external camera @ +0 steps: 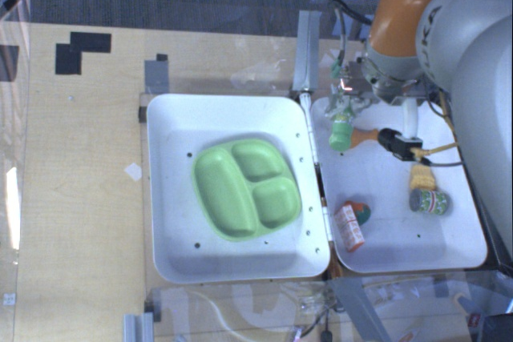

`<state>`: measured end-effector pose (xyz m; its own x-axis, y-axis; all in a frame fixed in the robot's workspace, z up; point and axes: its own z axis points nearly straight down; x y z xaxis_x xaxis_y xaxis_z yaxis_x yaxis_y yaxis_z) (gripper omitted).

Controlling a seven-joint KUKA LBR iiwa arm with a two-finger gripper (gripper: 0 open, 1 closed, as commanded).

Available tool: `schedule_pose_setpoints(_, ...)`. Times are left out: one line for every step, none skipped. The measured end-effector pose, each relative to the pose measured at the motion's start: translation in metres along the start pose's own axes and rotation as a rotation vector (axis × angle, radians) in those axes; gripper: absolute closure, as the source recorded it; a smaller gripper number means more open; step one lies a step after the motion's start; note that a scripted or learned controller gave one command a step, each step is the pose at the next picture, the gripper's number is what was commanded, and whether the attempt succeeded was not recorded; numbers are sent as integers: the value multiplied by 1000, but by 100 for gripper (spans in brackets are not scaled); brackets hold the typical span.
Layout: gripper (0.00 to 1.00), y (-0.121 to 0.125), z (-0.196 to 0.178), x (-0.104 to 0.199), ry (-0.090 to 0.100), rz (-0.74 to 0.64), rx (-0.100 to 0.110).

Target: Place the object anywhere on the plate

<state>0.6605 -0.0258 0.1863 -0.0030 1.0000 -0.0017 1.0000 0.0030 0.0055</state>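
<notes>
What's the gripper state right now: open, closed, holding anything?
Gripper: cannot be told. It is directly over the green object at the far left corner of the right bin.

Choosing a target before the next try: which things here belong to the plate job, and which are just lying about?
Belongs: green three-compartment plastic plate, left bin; gripper; small green bottle-shaped thing by it, likely the pick.
Lying about: red-and-white can; green patterned cylinder, both in the right bin.
</notes>
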Motion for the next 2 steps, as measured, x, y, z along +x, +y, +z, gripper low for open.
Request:
schedule_pose_setpoints(100, -13, 0, 58, 3, 5, 1)
schedule_pose_setpoints(100, -63, 17, 145, 3, -18, 2)
